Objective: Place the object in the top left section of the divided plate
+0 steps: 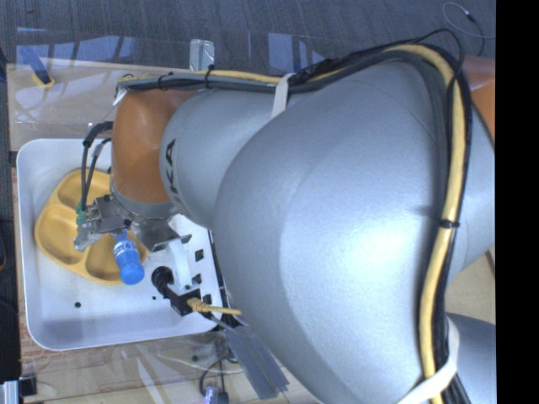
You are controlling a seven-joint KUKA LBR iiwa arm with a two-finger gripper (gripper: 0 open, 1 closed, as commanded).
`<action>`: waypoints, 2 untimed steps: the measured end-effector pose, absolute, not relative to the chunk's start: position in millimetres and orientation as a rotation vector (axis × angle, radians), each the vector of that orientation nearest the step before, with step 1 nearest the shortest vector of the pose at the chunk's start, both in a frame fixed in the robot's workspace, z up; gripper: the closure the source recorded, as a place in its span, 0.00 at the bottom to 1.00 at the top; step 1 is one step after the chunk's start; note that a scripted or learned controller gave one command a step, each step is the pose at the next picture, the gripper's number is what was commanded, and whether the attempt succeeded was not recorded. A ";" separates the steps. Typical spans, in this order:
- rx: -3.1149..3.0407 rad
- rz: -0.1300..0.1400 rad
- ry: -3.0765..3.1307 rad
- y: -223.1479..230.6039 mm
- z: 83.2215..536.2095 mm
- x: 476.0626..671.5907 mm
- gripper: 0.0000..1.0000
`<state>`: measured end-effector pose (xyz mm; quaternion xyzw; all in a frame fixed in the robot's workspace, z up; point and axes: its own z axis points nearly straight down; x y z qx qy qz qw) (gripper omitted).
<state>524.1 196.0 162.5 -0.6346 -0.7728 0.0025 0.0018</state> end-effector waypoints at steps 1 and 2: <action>-1.991 0.008 -2.425 196.0 162.5 524.1 0.00; -1.991 0.008 -2.425 196.0 162.5 524.1 0.00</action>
